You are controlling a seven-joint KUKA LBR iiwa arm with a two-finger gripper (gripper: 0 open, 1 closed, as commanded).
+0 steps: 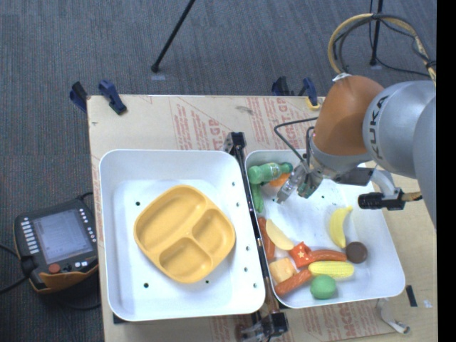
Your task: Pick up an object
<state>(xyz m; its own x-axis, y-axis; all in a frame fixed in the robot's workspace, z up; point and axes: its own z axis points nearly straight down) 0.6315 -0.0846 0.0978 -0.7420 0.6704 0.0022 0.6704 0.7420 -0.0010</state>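
Beside the green bottle (269,170), I hover the hand (298,188) low, likely lining up a grasp; finger state I cannot tell.

Bench layout, as seen from above. Two shallow white plastic bins are set side by side, touching along their inner walls: left bin (114,191), right bin (392,262).

Left bin: one yellow three-compartment plastic tray (184,232) is laid at centre.

Right bin: a green plastic bottle (265,172) is placed at 10 o'clock. The two-finger gripper (293,190) is positioned just beside it, toward 4 o'clock. A yellow toy banana (340,225) is found at 3 o'clock, with a brown round toy (356,251) touching it at 5 o'clock. A yellow toy corn cob (330,268) and a green round toy (323,286) are grouped at 6 o'clock.
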